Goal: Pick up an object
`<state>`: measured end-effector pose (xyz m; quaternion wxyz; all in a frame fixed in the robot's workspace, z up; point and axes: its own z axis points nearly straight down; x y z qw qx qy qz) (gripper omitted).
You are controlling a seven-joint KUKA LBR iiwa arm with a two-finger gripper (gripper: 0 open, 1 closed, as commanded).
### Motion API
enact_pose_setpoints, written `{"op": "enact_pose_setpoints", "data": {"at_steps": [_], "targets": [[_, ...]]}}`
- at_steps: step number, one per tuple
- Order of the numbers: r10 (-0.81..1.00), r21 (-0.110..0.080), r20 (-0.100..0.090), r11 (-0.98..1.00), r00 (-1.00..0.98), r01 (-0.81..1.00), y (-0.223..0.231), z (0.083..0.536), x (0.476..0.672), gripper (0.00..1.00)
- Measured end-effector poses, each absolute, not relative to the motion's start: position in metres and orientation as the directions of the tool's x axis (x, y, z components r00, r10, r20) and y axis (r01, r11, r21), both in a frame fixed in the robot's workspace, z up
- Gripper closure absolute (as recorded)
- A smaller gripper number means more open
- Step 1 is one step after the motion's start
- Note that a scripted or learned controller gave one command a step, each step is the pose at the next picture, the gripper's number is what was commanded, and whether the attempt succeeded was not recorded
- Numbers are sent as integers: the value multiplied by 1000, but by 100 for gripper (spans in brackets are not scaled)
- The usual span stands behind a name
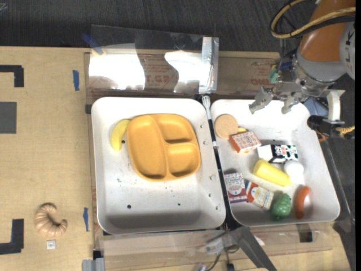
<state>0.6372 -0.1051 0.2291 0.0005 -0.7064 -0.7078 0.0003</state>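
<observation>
Gripper (pixel 274 101) hovers over the right bin's (pixel 330 176) far rim, jaws spread wide and holding nothing
Toy foods crowd that bin: yellow corn (pixel 271 173), round cookie (pixel 225 125), small cartons; orange tray (pixel 163 145) fills the left bin (pixel 107 196)

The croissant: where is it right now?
The croissant lies outside both bins, on the bench at the camera view's lower left, left of the left bin.

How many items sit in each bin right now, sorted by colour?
Left bin:
Yellow/orange: 2 (divided tray, banana)
Right bin:
Tan: 1 (round cookie)
Yellow: 1 (yellow piece)
Green: 1 (broccoli)
Orange-red: 1 (tomato)
White: 1 (egg)
Printed cartons: 4
Total: 11
</observation>
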Motion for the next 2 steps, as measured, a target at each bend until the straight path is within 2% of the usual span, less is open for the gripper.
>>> {"op": "enact_pose_setpoints", "data": {"at_steps": [1,2], "targets": [[1000,-5,1,3,-3,1000,-115,137,591,0],[1000,45,-10,-13,14,999,-113,111,538,0]]}}
